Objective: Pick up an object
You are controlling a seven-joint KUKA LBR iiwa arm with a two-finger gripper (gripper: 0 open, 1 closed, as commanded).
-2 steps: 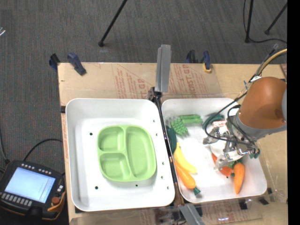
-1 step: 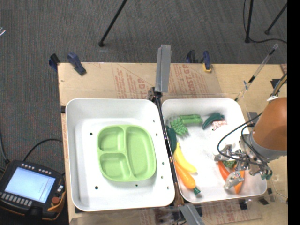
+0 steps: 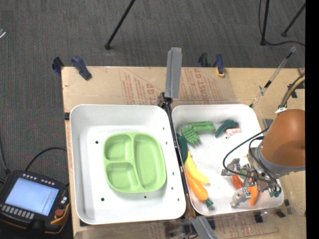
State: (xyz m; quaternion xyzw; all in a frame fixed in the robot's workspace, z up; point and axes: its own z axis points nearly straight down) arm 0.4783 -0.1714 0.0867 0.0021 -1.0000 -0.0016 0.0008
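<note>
1. Down in the lower right corner of the right bin (image 3: pixel 251 114) we see the pincer (image 3: pixel 247 189), hanging from the orange band (image 3: pixel 286 138) of the arm; its metal fingers reach down among orange toys, and we cannot tell whether they are spread or closed, or whether anything sits between them.
2. Right at the fingers lie two small orange pieces (image 3: pixel 238 180), one just left of the pincer and one under it, both partly hidden by the metal and the black cables (image 3: pixel 234 156) that loop off the wrist.
3. Further left, along the bin's left wall, we find a yellow banana (image 3: pixel 195 170) lying at a slant, and just below it, touching it, an orange carrot (image 3: pixel 198 189) with a dark green tip pointing toward the bin's lower edge.
4. A dark green item (image 3: pixel 182 146) rests against that same wall just above the banana.
5. Toward the far side of the bin we note a green ridged toy (image 3: pixel 197 130) and, near it to the right, a dark green pepper-like piece (image 3: pixel 227 127) beside a small white and red scrap.
6. Across the divider, the left bin (image 3: pixel 82 183) holds a light green compartment plate (image 3: pixel 134 162), lying flat, well apart from the pincer.
7. Beyond the bench, a teach pendant (image 3: pixel 32 198) lies on the floor at lower left.
</note>
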